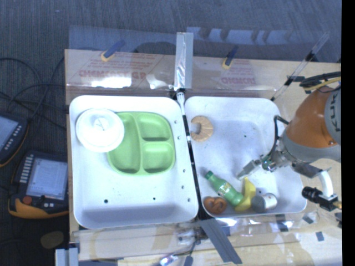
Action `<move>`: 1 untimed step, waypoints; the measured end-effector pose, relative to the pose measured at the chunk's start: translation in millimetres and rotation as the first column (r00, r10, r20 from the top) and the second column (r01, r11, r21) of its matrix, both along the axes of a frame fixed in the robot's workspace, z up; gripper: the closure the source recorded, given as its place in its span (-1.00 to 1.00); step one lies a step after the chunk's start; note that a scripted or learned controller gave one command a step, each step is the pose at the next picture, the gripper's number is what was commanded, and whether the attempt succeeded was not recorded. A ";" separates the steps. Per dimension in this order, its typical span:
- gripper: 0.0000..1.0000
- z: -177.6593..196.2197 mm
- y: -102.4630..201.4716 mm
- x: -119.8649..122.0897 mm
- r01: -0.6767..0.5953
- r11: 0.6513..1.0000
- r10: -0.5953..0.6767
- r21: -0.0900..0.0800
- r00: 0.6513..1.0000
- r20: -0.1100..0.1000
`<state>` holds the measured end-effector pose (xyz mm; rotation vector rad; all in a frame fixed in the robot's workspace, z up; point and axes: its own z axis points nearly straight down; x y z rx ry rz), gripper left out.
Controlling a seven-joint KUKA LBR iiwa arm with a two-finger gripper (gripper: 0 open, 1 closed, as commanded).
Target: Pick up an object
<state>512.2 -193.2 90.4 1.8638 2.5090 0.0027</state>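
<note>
So my gripper (250, 169) was hanging low in the right bin (233, 121), just above the pile along the near wall, and honestly I couldn't tell what state it was in from that angle, nothing visibly in it though. Nearest stuff: brown ball thing (214, 204), green bottle (224, 189) lying tilted, banana (249, 191) touching it, grey can (263, 201) beside that. My thinking was go for the banana, since it sat right under me, and come straight down so I didn't shove the bottle. Further back the donut (201, 128) lay alone, an easier target. Left bin had the green tray (143, 143) and white lid (100, 129).
</note>
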 end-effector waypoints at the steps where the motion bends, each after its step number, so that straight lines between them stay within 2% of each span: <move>1: -1.00 0.3 13.1 -21.9 0.202 0.979 -0.202 0.005 0.979 0.007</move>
